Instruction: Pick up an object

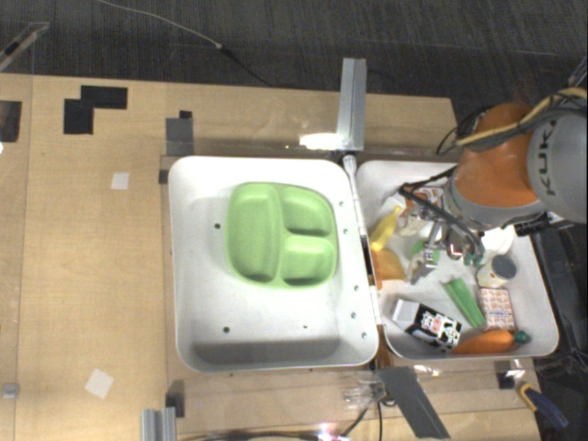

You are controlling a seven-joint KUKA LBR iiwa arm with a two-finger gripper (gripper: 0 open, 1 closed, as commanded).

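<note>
two shallow white bins side by side, rims touching down the middle. left bin (207,324) with one green divided tray (280,232), three compartments, set toward the far-centre; wide bare floor along its near and left edges, plenty of room there. right bin (381,180) crowded, with little bare floor apart from the far-left corner and a strip by the right wall.

gripper (425,263) low over the middle-left of the right bin, just beside one orange lump (390,265) against the left wall and near one yellow piece (386,223) tilted above it. claw state: cannot tell, hidden among cables and clutter; nothing seen pinched.

along the near edge: one carrot (482,341) lying flat by the rim, one black-and-white box (436,327) touching its left end, and one small grey block (404,310) just beside that. one green stick (464,301) at a slant between gripper and carrot. one patterned packet (496,306) beside the stick, print too small to read. one white cap (501,240) and one grey disc (503,267) toward the right wall.

letters "ku" legible on the arm (551,168), the rest cut off at the edge.
</note>
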